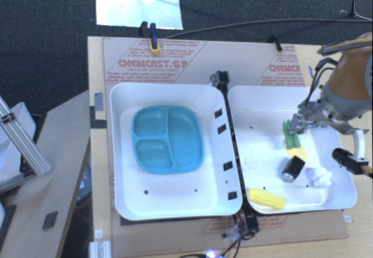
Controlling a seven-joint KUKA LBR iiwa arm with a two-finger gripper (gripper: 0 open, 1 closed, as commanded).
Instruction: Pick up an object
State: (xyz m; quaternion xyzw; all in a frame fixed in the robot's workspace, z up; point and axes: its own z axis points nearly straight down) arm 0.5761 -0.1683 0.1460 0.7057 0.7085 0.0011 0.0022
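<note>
1. The left bin [125,152] is largely taken up by a blue divided plate [168,138] near its middle; open white floor is left along the near edge and around the plate's sides.
2. The right bin [256,134] is crowded on its right half by a green and yellow object [291,137], a black cylinder [292,168] and a white crumpled item [319,177], set close together.
3. A yellow corn cob [266,197] lies against the near wall.
4. The left and far parts of the right bin's floor are left open.
5. The gripper [298,124] and arm [349,82] block approach from the right.
6. The raised divider with black clips [224,146] separates the bins.
</note>
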